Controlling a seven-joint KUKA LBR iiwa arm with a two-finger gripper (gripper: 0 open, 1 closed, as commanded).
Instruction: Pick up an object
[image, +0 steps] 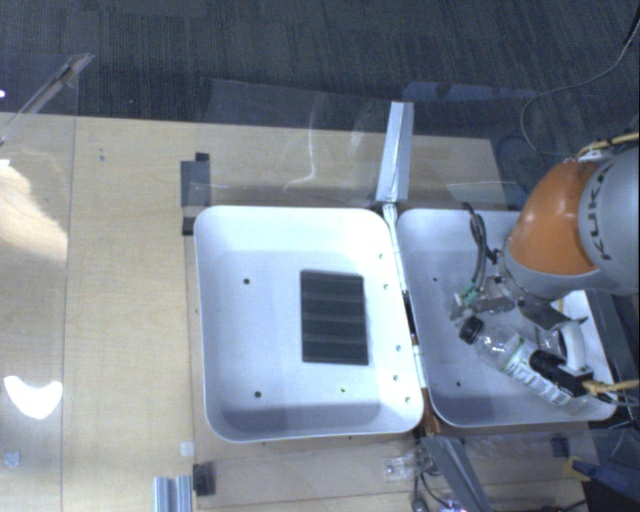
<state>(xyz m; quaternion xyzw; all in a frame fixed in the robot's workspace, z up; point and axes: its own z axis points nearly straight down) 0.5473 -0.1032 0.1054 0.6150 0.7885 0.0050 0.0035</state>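
A wooden bench (110, 330) seen from above at a slant carries two shallow white bins side by side. The left bin (225, 300) fills the middle of the frame, and a dark rectangular ridged pad (334, 316) lies flat near its centre, well apart from every wall. The right bin (435, 290) sits just beside it toward the right of the frame, the two rims meeting along a narrow seam. The grey arm (610, 230) with its orange band (555, 225) reaches in from the right edge, over the upper right part of the right bin. Below the orange band the gripper (478, 305) hangs low over the floor of the right bin, a cluster of metal parts and cables; whether it is wide or narrow cannot be told from this angle, and nothing is plainly seen between its parts. Just below and to the right of it, in the lower right part of the same bin, lies a clear plastic bottle (520, 362) with a dark cap, on its side and tilted toward the lower right corner. Whether the gripper touches the bottle cannot be told. A clear plastic panel (300, 140) stands behind the bins at the top of the frame.
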